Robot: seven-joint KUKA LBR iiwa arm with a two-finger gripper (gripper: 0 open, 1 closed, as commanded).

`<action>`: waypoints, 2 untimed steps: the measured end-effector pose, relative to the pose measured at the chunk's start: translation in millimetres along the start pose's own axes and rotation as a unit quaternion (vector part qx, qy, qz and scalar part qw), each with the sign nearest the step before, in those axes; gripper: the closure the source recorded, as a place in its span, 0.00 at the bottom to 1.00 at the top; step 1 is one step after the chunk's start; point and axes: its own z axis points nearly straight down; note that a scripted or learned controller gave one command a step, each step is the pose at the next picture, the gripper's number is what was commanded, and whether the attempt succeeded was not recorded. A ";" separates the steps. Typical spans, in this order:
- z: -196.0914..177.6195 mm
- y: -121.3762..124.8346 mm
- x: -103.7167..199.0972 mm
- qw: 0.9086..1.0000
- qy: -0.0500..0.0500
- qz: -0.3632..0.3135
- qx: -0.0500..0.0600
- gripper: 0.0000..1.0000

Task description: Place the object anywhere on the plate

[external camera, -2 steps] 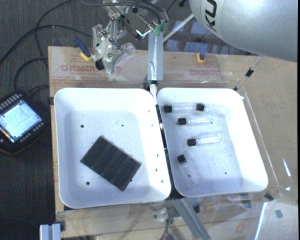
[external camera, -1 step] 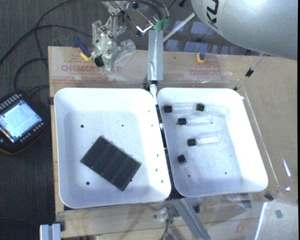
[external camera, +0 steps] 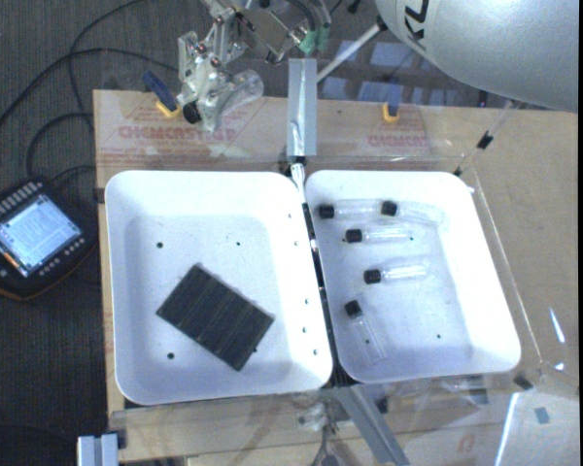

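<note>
A dark ribbed rectangular plate lies flat and turned at an angle in the left white bin. Several clear tubes with black caps lie in the right white bin; one of them rests near its middle and another lies closer to the front. My gripper hangs high at the back, beyond the left bin's far edge and over the bench's rear strip. A pale translucent shape shows beside it, and I cannot make out what it is.
The arm's large grey body fills the top right. A metal post stands at the back between the bins. A handheld pendant lies off the bench to the left, with cables running behind.
</note>
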 end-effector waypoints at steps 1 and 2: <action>-10.2 0.8 -1.4 1.000 -0.003 0.000 -0.001 1.00; -20.6 1.3 -2.7 1.000 -0.006 0.000 -0.002 1.00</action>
